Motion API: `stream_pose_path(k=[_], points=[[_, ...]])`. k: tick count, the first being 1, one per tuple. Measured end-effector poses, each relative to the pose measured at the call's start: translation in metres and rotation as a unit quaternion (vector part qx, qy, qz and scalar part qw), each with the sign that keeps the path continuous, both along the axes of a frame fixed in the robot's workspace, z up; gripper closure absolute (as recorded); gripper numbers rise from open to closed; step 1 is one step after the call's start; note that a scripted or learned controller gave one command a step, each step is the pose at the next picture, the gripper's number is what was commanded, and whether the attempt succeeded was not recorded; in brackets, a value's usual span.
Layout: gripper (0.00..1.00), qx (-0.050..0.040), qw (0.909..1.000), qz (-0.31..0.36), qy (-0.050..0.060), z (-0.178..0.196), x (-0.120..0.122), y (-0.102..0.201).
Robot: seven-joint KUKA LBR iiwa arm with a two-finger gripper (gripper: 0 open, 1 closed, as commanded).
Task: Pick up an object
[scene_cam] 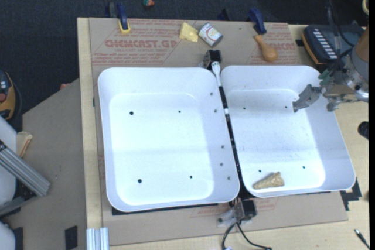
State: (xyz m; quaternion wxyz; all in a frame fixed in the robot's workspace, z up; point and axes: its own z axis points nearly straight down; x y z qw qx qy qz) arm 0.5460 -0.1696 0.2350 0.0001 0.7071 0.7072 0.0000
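The gripper point(319, 98) hangs over the far right part of the right bin point(328, 143), its two grey fingers point(304, 98) spread apart with nothing between them. A tan, wedge-shaped object point(269, 181) lies on the floor of that same bin at its near edge, well apart from the gripper. The left bin point(111, 143) sits just beside the right one, touching along the middle.
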Motion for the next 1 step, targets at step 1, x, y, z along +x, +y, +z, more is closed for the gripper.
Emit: stream_pose_path(k=[1], points=[[1.0, -0.0007, 1.0, 0.0, -0.002, 0.011, 0.0007, -0.0001]])
